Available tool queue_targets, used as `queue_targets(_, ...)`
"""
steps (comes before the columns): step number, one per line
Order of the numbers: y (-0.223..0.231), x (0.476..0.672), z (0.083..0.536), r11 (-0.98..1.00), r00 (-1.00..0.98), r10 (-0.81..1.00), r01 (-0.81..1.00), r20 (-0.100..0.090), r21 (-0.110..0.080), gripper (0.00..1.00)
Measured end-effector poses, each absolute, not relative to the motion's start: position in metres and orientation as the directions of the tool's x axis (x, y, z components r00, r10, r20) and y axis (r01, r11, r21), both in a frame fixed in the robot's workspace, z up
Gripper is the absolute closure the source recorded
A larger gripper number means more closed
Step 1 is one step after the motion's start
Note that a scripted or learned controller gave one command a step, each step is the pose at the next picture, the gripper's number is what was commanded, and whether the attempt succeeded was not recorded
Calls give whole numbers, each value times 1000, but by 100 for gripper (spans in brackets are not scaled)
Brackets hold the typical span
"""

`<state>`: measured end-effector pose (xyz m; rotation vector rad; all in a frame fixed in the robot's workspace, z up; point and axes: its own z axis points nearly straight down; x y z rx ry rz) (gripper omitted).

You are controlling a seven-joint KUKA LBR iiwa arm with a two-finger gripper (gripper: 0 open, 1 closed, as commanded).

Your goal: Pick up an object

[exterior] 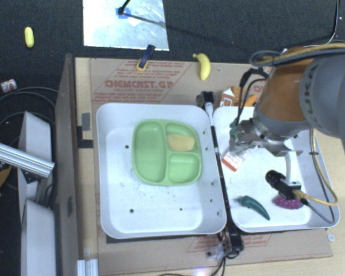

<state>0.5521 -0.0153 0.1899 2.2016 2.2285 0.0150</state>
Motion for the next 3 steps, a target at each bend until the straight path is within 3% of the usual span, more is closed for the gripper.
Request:
queue_targets(1,18,576,228,9,-9,1000,1000,1,6,100)
queue_targets(2,57,594,230,7,-7,1000,1000,1,3,100)
queue_targets(3,39,662,185,6,-6,1000,1000,0,8,100)
